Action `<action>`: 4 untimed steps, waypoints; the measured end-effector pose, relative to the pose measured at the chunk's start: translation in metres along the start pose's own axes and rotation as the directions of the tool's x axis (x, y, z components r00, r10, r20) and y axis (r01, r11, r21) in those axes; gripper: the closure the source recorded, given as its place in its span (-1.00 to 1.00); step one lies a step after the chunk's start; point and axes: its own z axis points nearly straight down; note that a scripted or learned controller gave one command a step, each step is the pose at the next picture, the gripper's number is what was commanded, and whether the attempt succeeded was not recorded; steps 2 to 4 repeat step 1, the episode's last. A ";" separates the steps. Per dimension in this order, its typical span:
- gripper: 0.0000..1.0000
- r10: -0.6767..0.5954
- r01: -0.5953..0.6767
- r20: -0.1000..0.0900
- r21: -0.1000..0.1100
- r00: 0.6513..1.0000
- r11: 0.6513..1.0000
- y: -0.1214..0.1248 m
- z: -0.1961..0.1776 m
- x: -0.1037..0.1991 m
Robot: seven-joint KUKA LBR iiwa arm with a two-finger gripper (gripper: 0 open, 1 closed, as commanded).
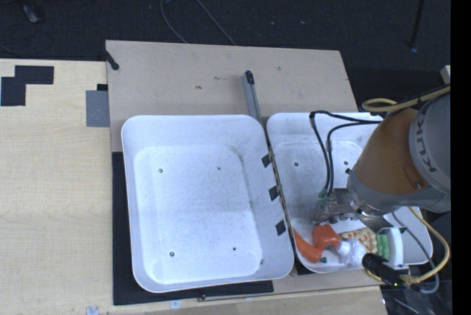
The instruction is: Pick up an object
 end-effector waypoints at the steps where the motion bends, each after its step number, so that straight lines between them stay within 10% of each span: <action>1: 1.00 -0.009 0.009 -0.001 -0.005 1.000 1.000 0.003 -0.092 0.089; 4: 1.00 -0.009 0.009 -0.001 -0.005 1.000 1.000 0.003 -0.092 0.089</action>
